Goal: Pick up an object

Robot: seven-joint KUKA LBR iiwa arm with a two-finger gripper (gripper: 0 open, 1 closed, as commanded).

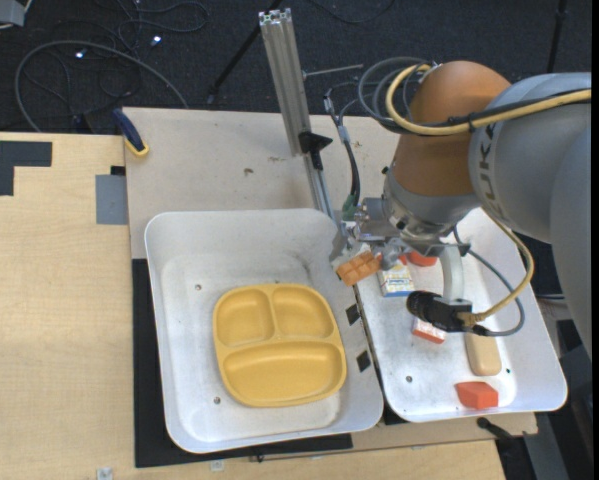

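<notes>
My gripper [363, 258] hangs over the seam between the two white bins, below the grey and orange wrist. A small orange ridged object [356, 267] sits between its fingers, just above the left rim of the right bin [539, 393]. The gripper is shut on it. In the right bin lie a small white box [396, 284], a red and white piece [429, 333], a tan block [484, 354] and an orange-red block [477, 395]. A yellow divided plate [279, 346] lies in the left bin [179, 268].
An upright aluminium post [287, 83] stands behind the bins, with cables trailing from it to the wrist. A black cable plug [437, 309] hangs over the right bin. The wooden bench top [49, 298] stretches to the left.
</notes>
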